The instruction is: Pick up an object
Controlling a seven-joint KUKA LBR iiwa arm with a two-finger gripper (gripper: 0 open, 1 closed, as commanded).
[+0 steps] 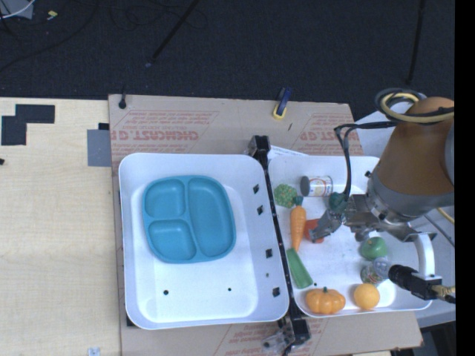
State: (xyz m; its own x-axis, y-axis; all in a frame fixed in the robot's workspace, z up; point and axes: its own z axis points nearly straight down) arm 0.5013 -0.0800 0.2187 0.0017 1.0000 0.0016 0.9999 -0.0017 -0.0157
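A: Where are the toys?

B: They sit in the right bin (349, 170). A carrot (297, 226) lies near the bin's left wall, with a green leafy ball (285, 194) just above it and a long green pod (299, 267) below it. A small jar (318, 186) lies near the far edge. A pumpkin (325, 300) and an orange ball (366, 296) sit along the near edge.

A: And the arm?

B: The arm (412, 162) reaches in from the right edge of the table (44, 221). Its jaws (324, 225) hang low, just right of the carrot, by a small red thing (315, 229). The red thing looks like it touches them, but nobody can tell if they hold it or how wide they are.

A: Is there room to move?

B: The middle of the right bin has some bare white floor. The left bin (133, 273) holds a blue plate (188, 218) with three parts, and white space near its front edge.
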